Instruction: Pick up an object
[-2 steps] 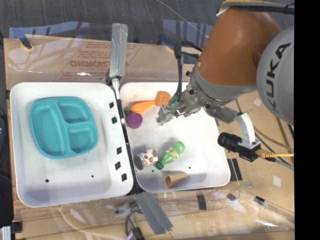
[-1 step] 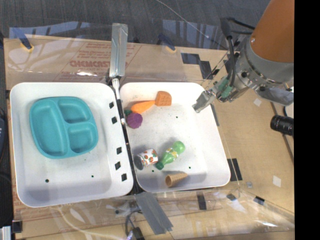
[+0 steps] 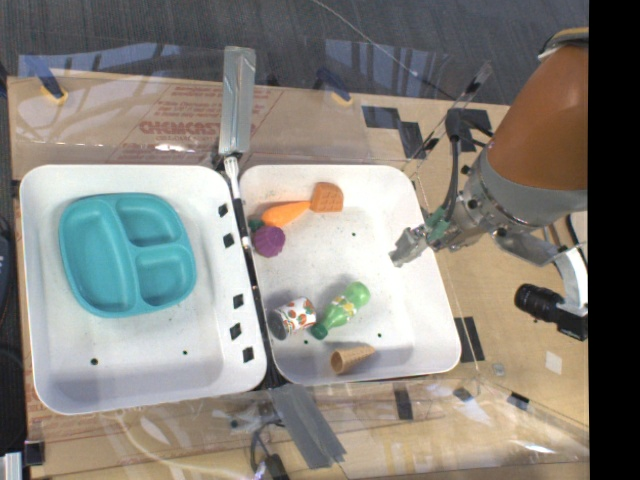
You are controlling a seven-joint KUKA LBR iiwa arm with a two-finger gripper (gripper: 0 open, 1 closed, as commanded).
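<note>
The right bin (image 3: pixel 420 308) holds several small toys. An orange carrot (image 3: pixel 285 212) and a tan waffle-like piece (image 3: pixel 326 198) lie at its far side, with a purple ball-shaped toy (image 3: pixel 269 240) near its left wall. A green bottle (image 3: pixel 340 310), a small white printed can (image 3: pixel 293 317) and a brown cone (image 3: pixel 351 357) lie toward the front. My gripper (image 3: pixel 408 247) hangs above the bin's right side, right of all the toys, with nothing seen between its fingers.
The left bin (image 3: pixel 60 368) holds a teal divided tray (image 3: pixel 126 252). A grey taped strip (image 3: pixel 236 103) stands behind the gap between the bins. The arm's orange band (image 3: pixel 550 118) and cables fill the right side above the bench.
</note>
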